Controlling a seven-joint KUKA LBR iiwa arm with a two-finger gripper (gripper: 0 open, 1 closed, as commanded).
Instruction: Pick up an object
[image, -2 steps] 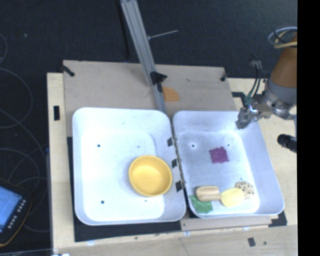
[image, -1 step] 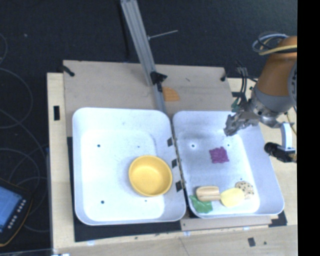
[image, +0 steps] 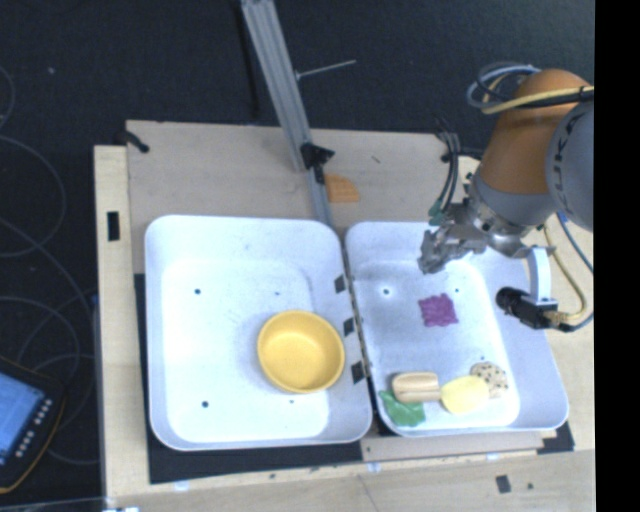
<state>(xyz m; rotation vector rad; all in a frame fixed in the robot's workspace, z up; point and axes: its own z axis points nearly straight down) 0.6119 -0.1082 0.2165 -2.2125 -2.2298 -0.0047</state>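
1 green scrap (image: 403, 411) | 1 yellow bowl (image: 300, 351) | 2 bins (image: 170, 300) | end effector (image: 437, 256): grip unclear

no readable text, labels or numbers anywhere

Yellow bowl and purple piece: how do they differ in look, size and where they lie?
The yellow bowl is round and hollow, opening upward; the purple piece is flat and roughly square. The bowl is far larger than the purple piece. The bowl lies in the left bin, while the purple piece lies in the right bin, just below the gripper. Both rest on a white bin floor, untouched.
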